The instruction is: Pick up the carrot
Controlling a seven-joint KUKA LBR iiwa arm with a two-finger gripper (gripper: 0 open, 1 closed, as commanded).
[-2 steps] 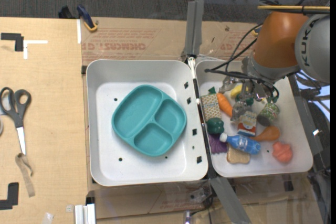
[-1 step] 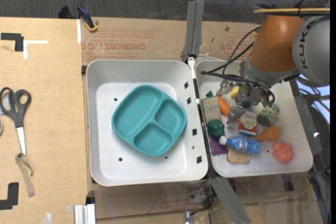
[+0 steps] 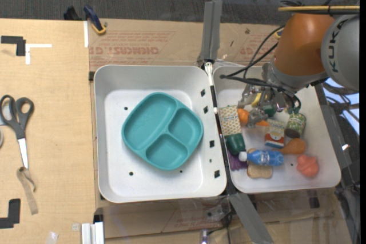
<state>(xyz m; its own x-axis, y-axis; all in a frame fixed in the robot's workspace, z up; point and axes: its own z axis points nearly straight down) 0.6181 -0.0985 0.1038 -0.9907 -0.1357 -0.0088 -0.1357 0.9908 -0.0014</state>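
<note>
**Gripper low over the carrot in the right bin**

Camera view. You are looking down at two white bins set side by side on a bench. The left bin (image 3: 108, 140) holds a teal tray (image 3: 163, 130) with three compartments, turned at an angle; nothing lies in its compartments.

The right bin (image 3: 326, 177) holds a crowd of small items. The carrot (image 3: 245, 117), a small orange piece, lies in the far left part of this bin, just right of a patterned packet (image 3: 229, 119) and far of a dark green item (image 3: 235, 142). Near of these you see a blue bottle (image 3: 264, 158) lying on its side with its white cap to the left, touching a toast slice (image 3: 260, 171) at the bin's near wall. To the right lie a small carton (image 3: 275, 138), a green can (image 3: 295, 123), an orange fruit (image 3: 295, 146) and a pink item (image 3: 308, 166), the last near the bin's near right corner.

The arm (image 3: 303, 46) reaches in from the right, its orange band above the far right part of the right bin. The gripper (image 3: 258, 104) hangs low over the far left part of the bin, just right of the carrot. You cannot tell from this view whether it is released or clenched, and nothing shows that the carrot is grasped.

On the bench left of the bins, scissors (image 3: 17, 123) lie well apart from everything else.
</note>
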